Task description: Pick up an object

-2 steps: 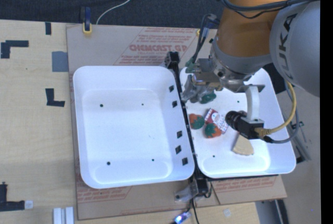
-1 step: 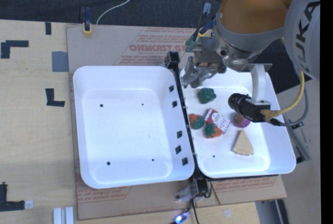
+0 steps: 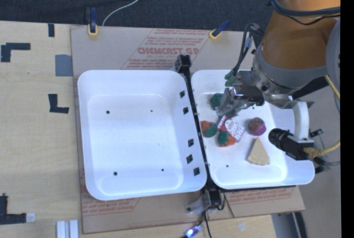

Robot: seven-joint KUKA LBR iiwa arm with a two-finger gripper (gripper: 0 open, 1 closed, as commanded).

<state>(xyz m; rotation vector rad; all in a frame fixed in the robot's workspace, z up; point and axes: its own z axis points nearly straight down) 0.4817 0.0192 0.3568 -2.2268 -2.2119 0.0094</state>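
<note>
Arm lowered over the right bin [image 3: 287, 176], placing the gripper [image 3: 228, 115] above the clustered toys, presumably to close on one. Whether it is spread or pinching cannot be told. The right bin holds a green toy [image 3: 215, 101], orange-green pieces [image 3: 210, 129], a purple ball [image 3: 255, 125] and a tan wedge [image 3: 258, 153]. The left bin [image 3: 88, 120] lies alongside.
</note>
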